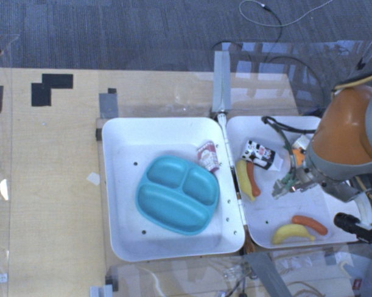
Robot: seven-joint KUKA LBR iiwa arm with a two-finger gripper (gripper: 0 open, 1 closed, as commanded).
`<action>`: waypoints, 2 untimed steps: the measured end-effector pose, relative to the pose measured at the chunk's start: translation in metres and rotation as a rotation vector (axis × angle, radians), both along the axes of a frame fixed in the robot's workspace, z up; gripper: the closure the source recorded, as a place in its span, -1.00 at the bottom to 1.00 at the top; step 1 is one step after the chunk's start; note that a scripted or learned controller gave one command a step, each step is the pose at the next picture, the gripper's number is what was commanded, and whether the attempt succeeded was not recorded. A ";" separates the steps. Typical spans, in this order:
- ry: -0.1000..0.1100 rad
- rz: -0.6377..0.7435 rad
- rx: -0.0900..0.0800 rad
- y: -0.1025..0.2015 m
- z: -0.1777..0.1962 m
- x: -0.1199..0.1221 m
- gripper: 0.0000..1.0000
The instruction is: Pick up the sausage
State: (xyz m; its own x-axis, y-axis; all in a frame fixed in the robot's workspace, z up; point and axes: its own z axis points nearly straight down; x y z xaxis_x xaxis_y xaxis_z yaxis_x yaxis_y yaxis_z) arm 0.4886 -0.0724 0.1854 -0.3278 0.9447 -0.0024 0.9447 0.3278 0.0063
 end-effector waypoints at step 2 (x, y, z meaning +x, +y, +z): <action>0.004 -0.178 0.001 0.005 -0.001 -0.001 1.00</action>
